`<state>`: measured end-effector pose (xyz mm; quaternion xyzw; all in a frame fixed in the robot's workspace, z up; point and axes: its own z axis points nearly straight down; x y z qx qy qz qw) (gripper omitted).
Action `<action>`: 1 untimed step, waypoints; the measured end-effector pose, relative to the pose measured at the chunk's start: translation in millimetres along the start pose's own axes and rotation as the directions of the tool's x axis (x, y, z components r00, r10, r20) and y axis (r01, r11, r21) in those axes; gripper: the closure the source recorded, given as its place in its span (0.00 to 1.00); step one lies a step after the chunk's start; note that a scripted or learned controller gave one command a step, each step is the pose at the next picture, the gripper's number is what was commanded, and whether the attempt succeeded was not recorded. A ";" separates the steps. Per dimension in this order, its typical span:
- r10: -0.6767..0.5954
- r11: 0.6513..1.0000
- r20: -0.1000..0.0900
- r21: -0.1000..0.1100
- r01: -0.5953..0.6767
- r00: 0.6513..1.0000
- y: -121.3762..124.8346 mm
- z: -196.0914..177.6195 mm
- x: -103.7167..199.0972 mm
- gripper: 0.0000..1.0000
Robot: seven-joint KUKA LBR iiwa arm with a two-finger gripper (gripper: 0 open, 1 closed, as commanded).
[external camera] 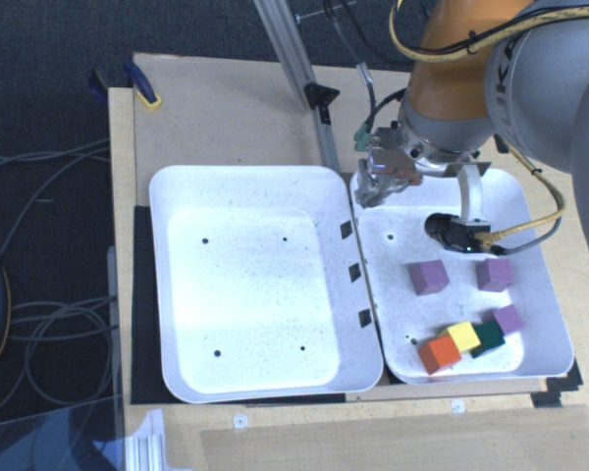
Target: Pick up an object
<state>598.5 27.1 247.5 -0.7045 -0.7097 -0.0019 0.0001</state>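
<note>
Purple, boxy and lying flat, the nearest cube sits on the floor of the right bin, roughly in its middle, its edges turned a little off the bin's walls; it is about as wide as it is long, so no long axis can be read from it. A second purple cube lies just to its right, apart from it, and a third, smaller-looking purple block lies nearer the front rim. Touching that one is a short row of three blocks running at a slant toward the front: green, yellow and orange, each pressed against the next.

Over the back left corner of the right bin hangs the gripper, close to the wall shared with the left bin and well apart from every block. Whether its fingers are apart or together cannot be told from this angle, and nothing is seen held in it. A black fitting with a yellow cable hangs from the wrist between the gripper and the purple cubes. The grey arm with its orange band covers the bin's back right part
</note>
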 end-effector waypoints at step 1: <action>0.001 1.000 0.000 0.005 -0.001 1.000 -0.1 13.1 55.1 1.00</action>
